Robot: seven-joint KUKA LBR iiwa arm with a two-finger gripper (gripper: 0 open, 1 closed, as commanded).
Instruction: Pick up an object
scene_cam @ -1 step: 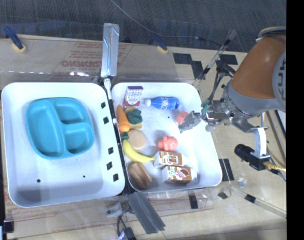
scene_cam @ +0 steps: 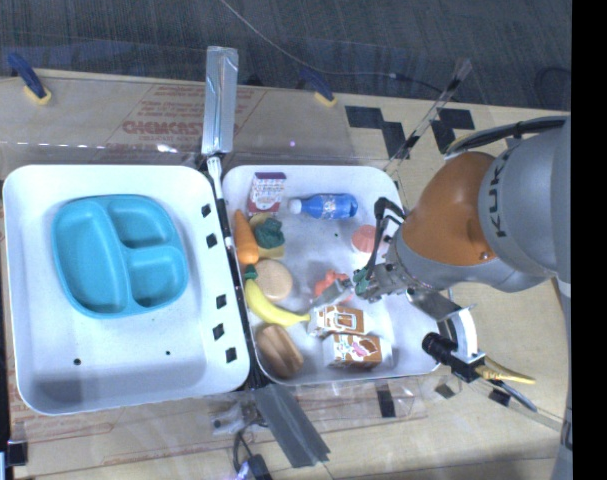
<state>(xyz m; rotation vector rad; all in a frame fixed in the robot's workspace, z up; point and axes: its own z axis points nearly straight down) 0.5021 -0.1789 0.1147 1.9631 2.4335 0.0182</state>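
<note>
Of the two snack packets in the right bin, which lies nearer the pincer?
The upper packet, beside the banana's tip. It is closer to the pincer than the lower packet by the bin's front wall.

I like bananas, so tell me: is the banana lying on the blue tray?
No, the banana lies in the right bin among the other toy food, while the blue tray sits in the left bin.

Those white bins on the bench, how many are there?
2. The left white bin holds a blue divided tray. The right white bin, beside it, holds the toy food, with the gripper down inside it. No others visible.
</note>
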